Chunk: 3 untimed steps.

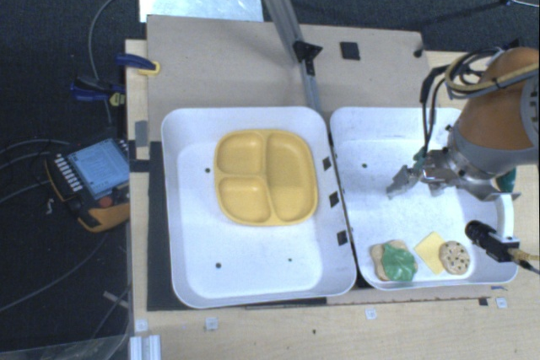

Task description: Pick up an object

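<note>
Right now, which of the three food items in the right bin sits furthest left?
The green leafy piece. The yellow cheese slice lies in the middle, and the round cookie is rightmost.

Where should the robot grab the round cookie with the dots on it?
Probably by its edges, from straight above. The cookie lies flat near the front wall of the right bin, so only its rim gives the fingers something to pinch. The yellow wedge touches its left side, so closing across the cookie front to back looks safer.
</note>
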Tool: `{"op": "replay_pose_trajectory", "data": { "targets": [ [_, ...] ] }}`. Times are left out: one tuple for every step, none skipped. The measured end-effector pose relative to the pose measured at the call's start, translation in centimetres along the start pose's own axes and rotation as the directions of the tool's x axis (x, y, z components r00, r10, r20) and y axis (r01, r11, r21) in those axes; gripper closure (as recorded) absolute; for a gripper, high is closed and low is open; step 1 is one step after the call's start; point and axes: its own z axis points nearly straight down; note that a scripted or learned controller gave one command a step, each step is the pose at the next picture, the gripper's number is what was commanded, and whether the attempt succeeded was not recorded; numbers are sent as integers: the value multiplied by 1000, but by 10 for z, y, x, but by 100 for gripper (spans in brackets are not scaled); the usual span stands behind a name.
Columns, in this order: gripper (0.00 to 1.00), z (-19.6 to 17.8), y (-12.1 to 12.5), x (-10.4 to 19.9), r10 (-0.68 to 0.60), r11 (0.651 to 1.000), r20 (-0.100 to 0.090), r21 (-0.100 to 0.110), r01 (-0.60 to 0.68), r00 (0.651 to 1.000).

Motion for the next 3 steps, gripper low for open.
{"op": "replay_pose_trajectory", "data": {
  "targets": [
    [0,59,-9,0,0,1000,0,0,0,1000],
    [100,45,-6,-1,-2,1000,1,-7,2,1000],
    [100,-18,1,-1,-4,1000,2,-12,4,1000]
  ]
}}
